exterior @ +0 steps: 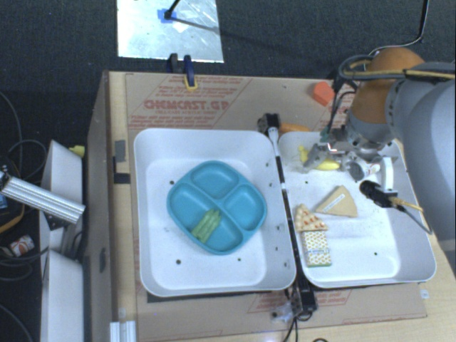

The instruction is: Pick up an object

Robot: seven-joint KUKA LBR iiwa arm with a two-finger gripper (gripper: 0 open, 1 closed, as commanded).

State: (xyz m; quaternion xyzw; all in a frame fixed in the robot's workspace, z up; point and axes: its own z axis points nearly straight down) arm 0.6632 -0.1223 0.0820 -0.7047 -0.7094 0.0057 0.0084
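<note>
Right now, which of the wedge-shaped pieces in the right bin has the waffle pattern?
The small wedge against the divider, directly above the patterned rectangular block. The larger tan wedge to its upper right is smooth.

Metal sheet point(169, 21) beyond the bench; silver bar point(41, 197) left.

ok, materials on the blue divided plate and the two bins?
Blue divided plate: looks like moulded plastic, smooth with a slight sheen and rounded compartment walls. Left bin and right bin: probably thin formed white plastic, matte, with soft rolled rims.
</note>
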